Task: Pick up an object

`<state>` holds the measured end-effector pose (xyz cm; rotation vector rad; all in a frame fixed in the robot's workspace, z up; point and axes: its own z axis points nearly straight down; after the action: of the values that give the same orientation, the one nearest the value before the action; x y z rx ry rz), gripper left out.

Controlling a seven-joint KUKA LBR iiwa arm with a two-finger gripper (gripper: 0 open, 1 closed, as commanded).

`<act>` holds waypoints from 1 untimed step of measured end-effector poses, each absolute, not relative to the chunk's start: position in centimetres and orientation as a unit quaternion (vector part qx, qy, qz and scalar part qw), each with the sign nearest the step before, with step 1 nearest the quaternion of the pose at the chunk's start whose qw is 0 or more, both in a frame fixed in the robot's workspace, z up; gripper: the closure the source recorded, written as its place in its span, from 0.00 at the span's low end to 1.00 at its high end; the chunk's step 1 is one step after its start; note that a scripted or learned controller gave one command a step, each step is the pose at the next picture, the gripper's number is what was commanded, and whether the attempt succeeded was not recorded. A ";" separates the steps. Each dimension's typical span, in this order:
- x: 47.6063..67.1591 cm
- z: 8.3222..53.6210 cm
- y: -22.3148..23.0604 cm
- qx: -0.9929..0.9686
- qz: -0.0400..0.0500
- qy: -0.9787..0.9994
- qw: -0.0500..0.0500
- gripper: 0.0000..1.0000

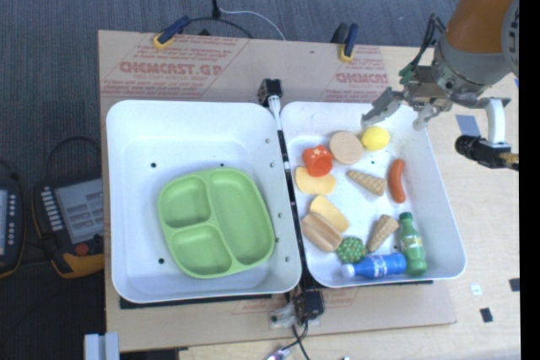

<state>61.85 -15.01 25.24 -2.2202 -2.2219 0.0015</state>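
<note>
The right bin (445, 206) holds several toy foods. Near its far side lie a yellow lemon (375, 137), a round tan bun (346, 147) and a red tomato (317, 159). A red sausage (396, 180) and a waffle cone (366, 180) lie mid-bin. At the front are a hot dog (321, 232), a broccoli (350, 249), a green bottle (411, 242) and a blue bottle (380, 266). My gripper (396, 115) hovers over the bin's far right corner, just above and right of the lemon. It is open, with nothing between its fingers.
The left bin (135, 139) holds a green divided plate (218, 222). A black clamp (271, 91) sits at the far end of the divider between the bins. A yellow cheese wedge (329, 212) and a second cone (381, 232) lie near the hot dog.
</note>
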 end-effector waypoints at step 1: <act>57.9 14.5 -20.0 -0.675 0.002 -0.738 0.001 0.00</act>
<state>57.85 -19.98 14.45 -2.1179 -2.3165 0.0053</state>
